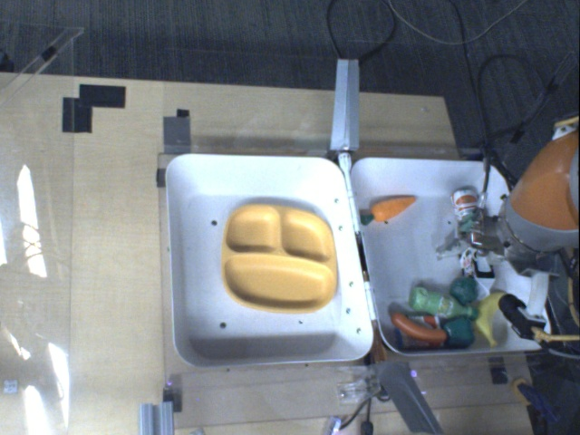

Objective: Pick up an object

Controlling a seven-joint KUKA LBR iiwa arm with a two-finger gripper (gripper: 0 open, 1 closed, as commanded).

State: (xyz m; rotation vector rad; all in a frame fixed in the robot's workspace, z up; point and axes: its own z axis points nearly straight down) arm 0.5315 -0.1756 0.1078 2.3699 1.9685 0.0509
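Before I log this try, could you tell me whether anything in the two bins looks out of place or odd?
Nothing looks spilled or damaged. The yellow divided tray lies flat in the left bin. In the right bin, the toy carrot lies alone near the divider, while the other toys are heaped in the near corner. The hand is over that bin.

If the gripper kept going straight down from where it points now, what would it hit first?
Probably bare floor of the right bin, between the small can and the green toy; the gripper height is unclear.

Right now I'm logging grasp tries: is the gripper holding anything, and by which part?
It cannot be told. The gripper sits low in the right bin, beside the small can and above the green toy; no object is visibly held.
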